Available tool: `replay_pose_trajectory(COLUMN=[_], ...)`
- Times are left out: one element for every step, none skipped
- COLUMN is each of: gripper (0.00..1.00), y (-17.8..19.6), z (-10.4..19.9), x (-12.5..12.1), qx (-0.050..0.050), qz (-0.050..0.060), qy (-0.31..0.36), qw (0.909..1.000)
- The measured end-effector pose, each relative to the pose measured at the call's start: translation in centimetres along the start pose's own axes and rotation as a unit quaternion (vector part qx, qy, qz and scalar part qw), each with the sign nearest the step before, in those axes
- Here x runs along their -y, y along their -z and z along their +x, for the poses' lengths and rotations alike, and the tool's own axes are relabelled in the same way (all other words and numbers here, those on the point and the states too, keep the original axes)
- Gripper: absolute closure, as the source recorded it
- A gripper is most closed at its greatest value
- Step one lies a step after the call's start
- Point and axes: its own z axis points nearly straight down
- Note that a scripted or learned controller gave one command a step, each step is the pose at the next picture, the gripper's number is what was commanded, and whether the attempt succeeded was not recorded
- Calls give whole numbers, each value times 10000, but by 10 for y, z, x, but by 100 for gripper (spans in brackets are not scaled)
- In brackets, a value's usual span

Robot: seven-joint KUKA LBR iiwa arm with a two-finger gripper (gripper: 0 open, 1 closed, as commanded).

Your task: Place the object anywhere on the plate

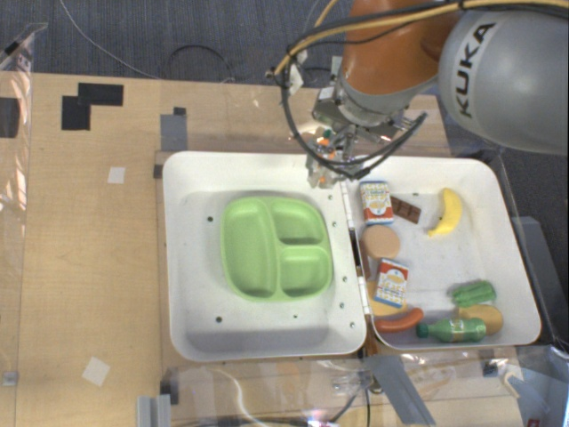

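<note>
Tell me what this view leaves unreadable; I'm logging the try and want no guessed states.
- End effector: small and tangled among cables under the wrist; finger state and any held object unreadable.
- Printed cartons and: label text too small.
- Items at the right bin's near edge: the green bottle overlaps the orange piece behind it.
- Arm's upper links: cut off by the frame's top right.

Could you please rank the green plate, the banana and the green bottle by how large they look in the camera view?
1. Green plate, clearly the largest.
2. and 3. Green bottle and banana look about alike, so I would not rank them.
</note>
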Motion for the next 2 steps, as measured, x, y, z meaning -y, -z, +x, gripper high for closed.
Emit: replay_pose_trajectory(gripper=[100, 0], y=[-31, -30], z=[-10, -8], x=[-79, -76], qx=[-8, -6], qz=[-21, -2], qy=[-179, -191], qw=[9998, 9998])
